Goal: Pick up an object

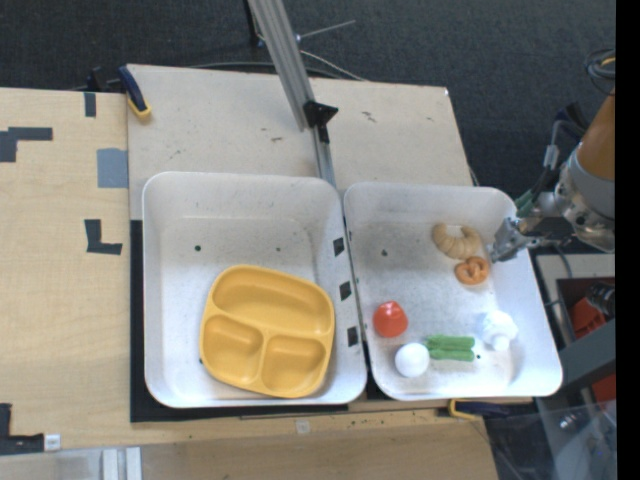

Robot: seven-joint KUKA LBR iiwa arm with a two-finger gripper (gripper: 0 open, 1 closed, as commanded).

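The right bin point(400, 208) holds a tan croissant-shaped piece point(456, 237), an orange ring-shaped piece point(472, 270), a red ball-like toy point(390, 319), a white ball point(411, 359), a green pod point(451, 348) and a small white crumpled item point(497, 329). My gripper point(506, 240) hangs at the bin's right rim, just right of the croissant and above the orange piece. Nothing shows between its fingers.
The left bin point(180, 208) carries a yellow divided tray point(267, 329). A grey metal rail point(290, 63) slants down from the top to the gap between the bins. The wooden bench point(60, 268) spreads to the left.
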